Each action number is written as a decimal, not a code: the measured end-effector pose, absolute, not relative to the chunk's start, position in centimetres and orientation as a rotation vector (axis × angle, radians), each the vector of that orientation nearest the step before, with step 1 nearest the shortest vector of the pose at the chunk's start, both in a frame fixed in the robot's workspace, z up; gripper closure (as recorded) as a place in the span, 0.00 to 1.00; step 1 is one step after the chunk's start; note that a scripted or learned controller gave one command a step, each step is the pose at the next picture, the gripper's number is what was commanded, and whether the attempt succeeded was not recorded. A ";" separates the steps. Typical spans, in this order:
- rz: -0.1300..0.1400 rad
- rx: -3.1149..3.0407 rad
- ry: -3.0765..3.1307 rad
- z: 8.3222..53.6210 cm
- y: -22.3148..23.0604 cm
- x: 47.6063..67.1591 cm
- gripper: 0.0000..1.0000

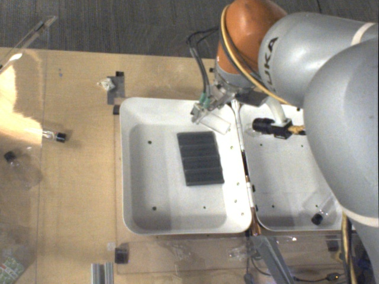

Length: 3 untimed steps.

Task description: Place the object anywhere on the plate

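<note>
Nearest the bench's front edge, a small black block sits just outside the near left corner of the left bin. In the right bin, a small dark round piece lies close to the near right corner, up against the wall there.

Further in is the dark ribbed slab. It lies flat on the floor of the left bin, around the middle and somewhat toward the right wall and the far edge. Its long sides run roughly near to far with a slight slant. It touches none of the bin's walls and nothing lies on it.

My gripper is beyond the slab's far short edge, over the far right corner of the left bin and close to the rim shared by the two bins. The slab is apart from it, on the near side and a little to the left, and it is not in my grasp. A pale, see-through piece shows at my tip, just off the slab's far right corner. I cannot tell whether it is a thing I carry or part of me. I also cannot tell whether my grip is released or clenched.

Behind that, my grey arm with its orange band crosses the right bin's far edge. A black connector juts over that bin's far left part. On the bench at the left bin's far left corner stands another black block.
</note>
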State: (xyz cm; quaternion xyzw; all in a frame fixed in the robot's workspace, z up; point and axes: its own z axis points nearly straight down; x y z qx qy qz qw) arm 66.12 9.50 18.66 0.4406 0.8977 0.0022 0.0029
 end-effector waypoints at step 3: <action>0.006 0.298 3.121 18.3 23.5 66.0 1.00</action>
